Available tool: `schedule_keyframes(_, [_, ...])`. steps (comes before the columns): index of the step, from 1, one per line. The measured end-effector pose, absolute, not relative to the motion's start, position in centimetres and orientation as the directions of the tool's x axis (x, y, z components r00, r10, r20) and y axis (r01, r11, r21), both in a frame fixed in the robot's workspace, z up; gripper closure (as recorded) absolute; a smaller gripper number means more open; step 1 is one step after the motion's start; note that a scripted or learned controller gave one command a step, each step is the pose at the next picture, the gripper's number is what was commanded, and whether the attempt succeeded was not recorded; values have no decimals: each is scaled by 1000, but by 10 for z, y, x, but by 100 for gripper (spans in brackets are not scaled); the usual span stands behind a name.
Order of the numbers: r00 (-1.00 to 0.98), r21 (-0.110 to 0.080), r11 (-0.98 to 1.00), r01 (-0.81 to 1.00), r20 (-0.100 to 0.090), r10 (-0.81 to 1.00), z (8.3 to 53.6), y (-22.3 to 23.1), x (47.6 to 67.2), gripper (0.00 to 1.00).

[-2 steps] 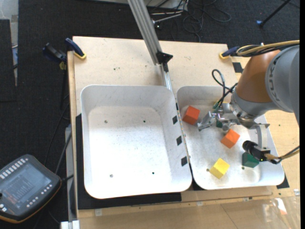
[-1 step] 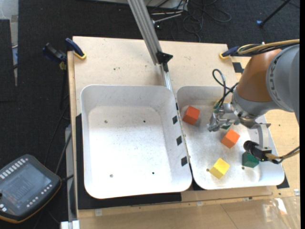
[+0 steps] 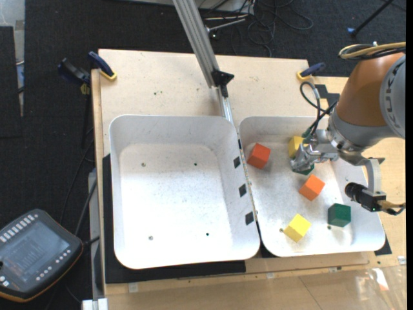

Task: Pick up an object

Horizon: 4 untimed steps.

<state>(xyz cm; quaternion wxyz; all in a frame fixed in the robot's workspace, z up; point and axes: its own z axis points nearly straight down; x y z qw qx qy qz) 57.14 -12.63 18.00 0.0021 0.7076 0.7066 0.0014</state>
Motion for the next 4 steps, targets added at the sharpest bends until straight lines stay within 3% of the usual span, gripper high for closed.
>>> schedule_keyframes(2, [-3, 6, 3, 1000, -2, 1000, 273, -126, 575, 100])
schedule_keyframes(3, [-8, 1, 8, 1000, 1, 1000, 271, -73, 579, 100])
schedule_keyframes(4, [-8, 0, 8, 1000, 1, 1000, 273, -25, 571, 100])
